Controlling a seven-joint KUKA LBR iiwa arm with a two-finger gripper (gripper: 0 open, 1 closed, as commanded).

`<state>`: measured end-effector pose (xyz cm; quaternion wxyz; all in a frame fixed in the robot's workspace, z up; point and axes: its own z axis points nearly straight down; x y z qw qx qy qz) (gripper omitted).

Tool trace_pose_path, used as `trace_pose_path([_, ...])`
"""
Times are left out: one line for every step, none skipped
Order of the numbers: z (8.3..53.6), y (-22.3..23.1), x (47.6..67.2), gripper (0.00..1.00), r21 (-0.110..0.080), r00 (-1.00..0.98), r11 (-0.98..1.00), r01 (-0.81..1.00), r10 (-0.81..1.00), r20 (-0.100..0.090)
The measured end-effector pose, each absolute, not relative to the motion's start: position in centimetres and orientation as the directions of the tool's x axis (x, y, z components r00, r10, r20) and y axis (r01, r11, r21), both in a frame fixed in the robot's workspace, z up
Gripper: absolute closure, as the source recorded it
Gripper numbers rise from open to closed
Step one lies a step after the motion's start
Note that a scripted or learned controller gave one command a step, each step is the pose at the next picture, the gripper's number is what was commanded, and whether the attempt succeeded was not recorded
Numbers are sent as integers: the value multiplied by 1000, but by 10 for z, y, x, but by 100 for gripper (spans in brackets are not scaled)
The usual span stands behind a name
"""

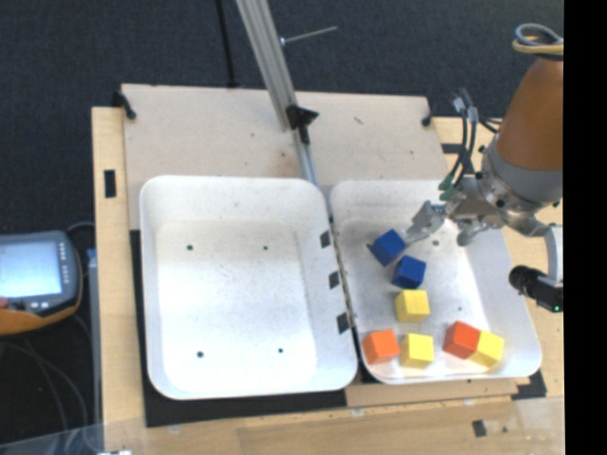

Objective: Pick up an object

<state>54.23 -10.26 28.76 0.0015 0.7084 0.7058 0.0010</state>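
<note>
The right bin (356, 207) holds several small cubes. Two blue cubes (387, 246) (410, 272) lie near its middle, with a yellow cube (413, 304) just below them. Along the front wall sit an orange cube (381, 346), a yellow cube (418, 349), a red cube (462, 338) and another yellow cube (489, 348). My gripper (446, 227) hovers over the bin's back right part, up and to the right of the blue cubes. It is open, and nothing is between its fingers.
The left bin (152, 254) stands beside the right one, sharing a divider edge. A slanted metal post (270, 55) rises from the back of the bench. A small screen device (36, 273) sits off the bench at the far left.
</note>
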Motion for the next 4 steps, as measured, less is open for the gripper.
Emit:
trace_pose_path([207,-175,513,0,-7,8,-8,1000,1000,-3])
trace_pose_path([120,-179,524,0,5,-3,3,1000,1000,-2])
trace_pose_path([97,-121,577,0,5,-8,8,1000,1000,-1])
trace_pose_path([141,-128,679,0,8,-5,5,1000,1000,-2])
